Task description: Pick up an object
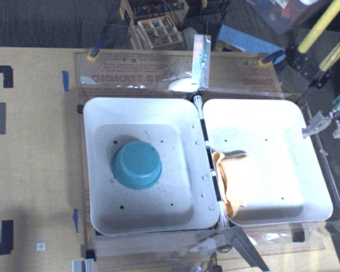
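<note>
I take the grey piece at the near rim of the right bin (314,169) for my pincer (317,124); I cannot tell whether it is parted or closed. Across that bin from it, bunched against the far wall, lies a tan cloth (232,186): soft, light, likely easy to pinch at a raised fold. Further beyond, in the left bin (96,118), a teal bowl (137,164) sits upside down. I judge it stiff, light and slick; I would straddle its raised base, not the flared rim.
</note>
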{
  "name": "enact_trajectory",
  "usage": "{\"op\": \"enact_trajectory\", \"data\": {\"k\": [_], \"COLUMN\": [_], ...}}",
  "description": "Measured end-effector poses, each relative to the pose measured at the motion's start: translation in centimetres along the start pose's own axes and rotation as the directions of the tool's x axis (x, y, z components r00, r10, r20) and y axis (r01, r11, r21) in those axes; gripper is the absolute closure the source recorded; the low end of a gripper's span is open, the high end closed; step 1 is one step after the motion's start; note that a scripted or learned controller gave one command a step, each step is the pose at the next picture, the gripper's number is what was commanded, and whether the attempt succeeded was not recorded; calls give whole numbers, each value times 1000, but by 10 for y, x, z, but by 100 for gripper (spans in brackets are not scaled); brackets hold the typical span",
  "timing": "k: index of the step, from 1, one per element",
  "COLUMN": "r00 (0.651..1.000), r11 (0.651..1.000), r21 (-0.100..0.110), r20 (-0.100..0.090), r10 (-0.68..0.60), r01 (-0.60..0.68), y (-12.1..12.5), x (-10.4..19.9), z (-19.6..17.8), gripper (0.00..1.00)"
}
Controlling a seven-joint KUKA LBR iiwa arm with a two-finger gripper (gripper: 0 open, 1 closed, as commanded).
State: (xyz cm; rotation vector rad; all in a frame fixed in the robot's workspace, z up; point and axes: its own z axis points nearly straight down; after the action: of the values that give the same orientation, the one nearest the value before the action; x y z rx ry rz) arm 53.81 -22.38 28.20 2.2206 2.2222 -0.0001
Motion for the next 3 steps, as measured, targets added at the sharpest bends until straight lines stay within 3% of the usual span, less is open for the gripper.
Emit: {"op": "enact_trajectory", "data": {"k": [1,2,3], "r00": [996,979,974], "r11": [996,979,974], "r21": [0,-16,-15], "r20": [0,-1,-1], "r10": [94,203,226], "r01": [-94,-203,-226], "y": [-52,3,58], "x": [93,131,118], "z": [72,191,191], "gripper": [0,0,0]}}
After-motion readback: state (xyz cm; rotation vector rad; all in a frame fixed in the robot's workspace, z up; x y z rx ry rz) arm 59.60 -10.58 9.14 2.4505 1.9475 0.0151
